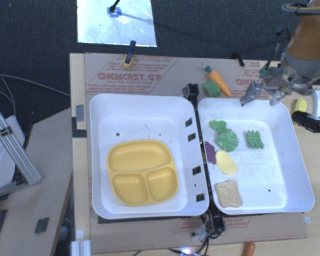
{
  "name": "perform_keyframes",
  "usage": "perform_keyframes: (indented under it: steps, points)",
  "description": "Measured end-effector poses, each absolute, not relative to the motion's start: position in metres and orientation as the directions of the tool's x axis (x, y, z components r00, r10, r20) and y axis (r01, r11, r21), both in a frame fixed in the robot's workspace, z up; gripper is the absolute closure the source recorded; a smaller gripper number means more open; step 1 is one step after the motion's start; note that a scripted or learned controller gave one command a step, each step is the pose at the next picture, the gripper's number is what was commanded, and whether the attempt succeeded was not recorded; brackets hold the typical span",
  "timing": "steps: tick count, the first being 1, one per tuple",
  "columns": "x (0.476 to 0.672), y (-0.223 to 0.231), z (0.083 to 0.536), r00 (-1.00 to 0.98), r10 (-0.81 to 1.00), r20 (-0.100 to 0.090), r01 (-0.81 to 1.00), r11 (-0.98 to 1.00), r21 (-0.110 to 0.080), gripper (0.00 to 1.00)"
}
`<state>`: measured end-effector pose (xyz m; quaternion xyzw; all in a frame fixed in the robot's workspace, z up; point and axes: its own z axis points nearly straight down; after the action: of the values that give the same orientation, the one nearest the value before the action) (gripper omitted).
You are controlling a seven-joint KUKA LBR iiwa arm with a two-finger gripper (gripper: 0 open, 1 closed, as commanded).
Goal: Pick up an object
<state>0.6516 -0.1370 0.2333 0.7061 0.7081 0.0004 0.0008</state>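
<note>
My gripper (263, 97) hangs over the far rim of the right bin (293, 159), its fingers spread open with nothing between them. Inside that bin lie a green lettuce leaf (227, 140), a smaller green piece (217, 125), a green bean bundle (254, 139), a purple piece (209, 151), a yellow piece (226, 162) and a slice of toast (229, 193). All of them sit nearer the camera and to the left of the gripper.
The left bin (144, 111) holds a yellow divided plate (143, 172). A toy carrot (220, 81) and a green piece (212, 88) lie on the cardboard just behind the bins. A blue and yellow tool (129, 54) lies farther back.
</note>
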Motion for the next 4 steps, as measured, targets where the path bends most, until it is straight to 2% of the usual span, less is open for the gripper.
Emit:
perform_keyframes:
  steps: [1, 2, 3, 4]
  points:
    - [0.569, -0.137, 0.172, 0.002, 1.0, 0.002, 1.0, -0.002, -0.01, 0.0]
    - [0.51, -0.088, 0.155, -0.004, 1.0, 0.003, 1.0, 0.004, -0.005, 0.0]
    - [0.484, -0.125, 0.081, 0.004, 1.0, 0.001, 1.0, -0.004, -0.004, 0.0]
    - [0.519, -0.128, 0.085, -0.005, 1.0, -0.001, 1.0, 0.005, 0.004, 0.0]
